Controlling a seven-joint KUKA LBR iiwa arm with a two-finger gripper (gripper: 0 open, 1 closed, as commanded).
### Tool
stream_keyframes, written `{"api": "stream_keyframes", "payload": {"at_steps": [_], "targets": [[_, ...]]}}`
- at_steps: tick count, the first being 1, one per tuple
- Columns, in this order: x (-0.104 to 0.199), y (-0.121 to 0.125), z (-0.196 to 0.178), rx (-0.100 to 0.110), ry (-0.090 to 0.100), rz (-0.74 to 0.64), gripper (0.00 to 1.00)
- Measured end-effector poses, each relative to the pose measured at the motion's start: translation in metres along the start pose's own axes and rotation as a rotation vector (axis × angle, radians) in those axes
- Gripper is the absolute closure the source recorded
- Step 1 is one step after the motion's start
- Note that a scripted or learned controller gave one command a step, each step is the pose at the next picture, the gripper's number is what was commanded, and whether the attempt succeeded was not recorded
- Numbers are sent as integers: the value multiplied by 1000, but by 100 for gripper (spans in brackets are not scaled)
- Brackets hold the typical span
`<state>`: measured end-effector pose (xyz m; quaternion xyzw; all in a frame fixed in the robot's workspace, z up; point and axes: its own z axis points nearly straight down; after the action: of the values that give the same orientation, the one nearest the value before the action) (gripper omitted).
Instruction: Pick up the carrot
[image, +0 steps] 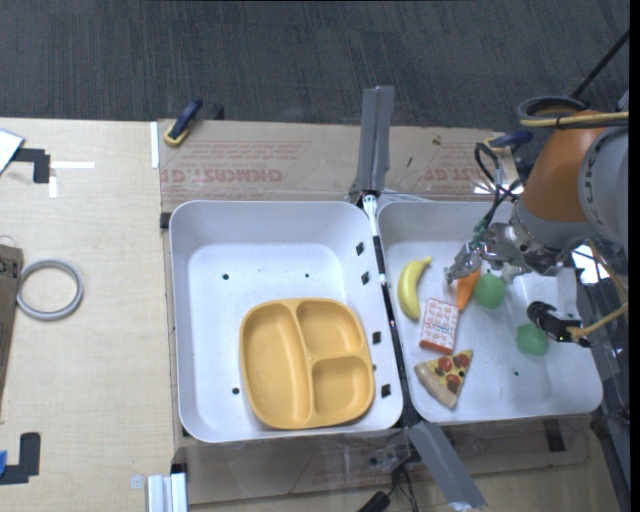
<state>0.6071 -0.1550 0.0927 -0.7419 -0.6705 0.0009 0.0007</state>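
While the right bin (590, 395) serves as the reference for every entry, items are listed from its near edge to its far edge.

Pizza slice (445, 376): near part of that bin, toward its left wall, flat.
Red-and-white packet (438, 323): just beyond the pizza slice, nearly touching it.
Green ball (532, 339): right half of the bin, well apart from the packet.
Banana (410, 287): hard by the bin's left wall, lengthwise.
Second green ball (489, 290): mid-bin, touching or just beside the carrot.
Carrot (465, 290): mid-bin, orange, lying between banana and second green ball, directly beneath the tool.
Gripper (467, 265): over the carrot's far end; whether its fingers are spread or closed cannot be told, and no carrot is seen between them.
Yellow divided plate (305, 360): in the neighbouring left bin (195, 330), across the shared wall.

Step judged: descent onto the carrot, grasp not confirmed. Next move calls for straddling the carrot without nudging the adjacent ball, closing, then lifting straight up.
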Motion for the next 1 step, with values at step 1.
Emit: {"api": "stream_keyframes", "payload": {"at_steps": [1], "targets": [[-1,0,-9,0,-1,3,100]]}}
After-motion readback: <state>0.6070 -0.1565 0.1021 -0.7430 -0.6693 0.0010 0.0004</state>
